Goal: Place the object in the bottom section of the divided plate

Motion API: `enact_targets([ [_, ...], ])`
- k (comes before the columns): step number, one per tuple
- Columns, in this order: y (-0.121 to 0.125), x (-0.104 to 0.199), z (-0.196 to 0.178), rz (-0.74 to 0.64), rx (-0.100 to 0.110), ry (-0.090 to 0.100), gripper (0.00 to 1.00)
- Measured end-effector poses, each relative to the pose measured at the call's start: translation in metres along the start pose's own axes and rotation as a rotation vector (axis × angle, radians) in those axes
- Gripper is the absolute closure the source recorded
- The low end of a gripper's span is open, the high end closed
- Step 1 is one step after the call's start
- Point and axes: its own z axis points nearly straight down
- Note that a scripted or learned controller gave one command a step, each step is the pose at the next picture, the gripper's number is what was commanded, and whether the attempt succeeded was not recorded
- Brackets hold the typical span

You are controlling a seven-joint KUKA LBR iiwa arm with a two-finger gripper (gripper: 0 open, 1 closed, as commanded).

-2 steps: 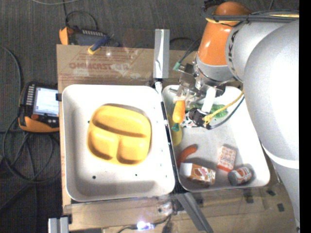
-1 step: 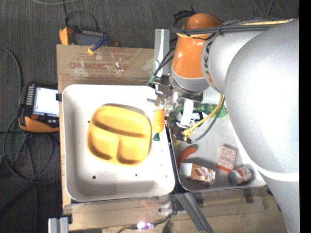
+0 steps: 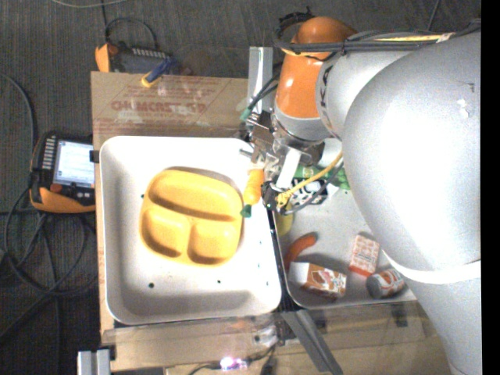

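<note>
One carrot (image 3: 253, 186) at divided plate (image 3: 191, 217) right edge; gripper (image 3: 262, 180) beside.

Pretty clearly a robotics lab: grey carpet floor (image 3: 47, 45) with loose black cables (image 3: 19, 233), an orange-and-black handheld control pendant (image 3: 64, 173) at left, flattened brown cardboard sheet (image 3: 168, 104) under the bins.

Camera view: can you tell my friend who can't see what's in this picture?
A grey and orange robot arm reaches over two white bins, its gripper beside a small carrot. A yellow divided plate sits in the left bin; toy foods lie in the right bin.
</note>
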Motion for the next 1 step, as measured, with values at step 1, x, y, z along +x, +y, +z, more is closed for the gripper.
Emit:
enact_targets([
  [1, 0.0003, -0.0002, -0.0003, 0.0, -0.001, -0.001, 0.0],
])
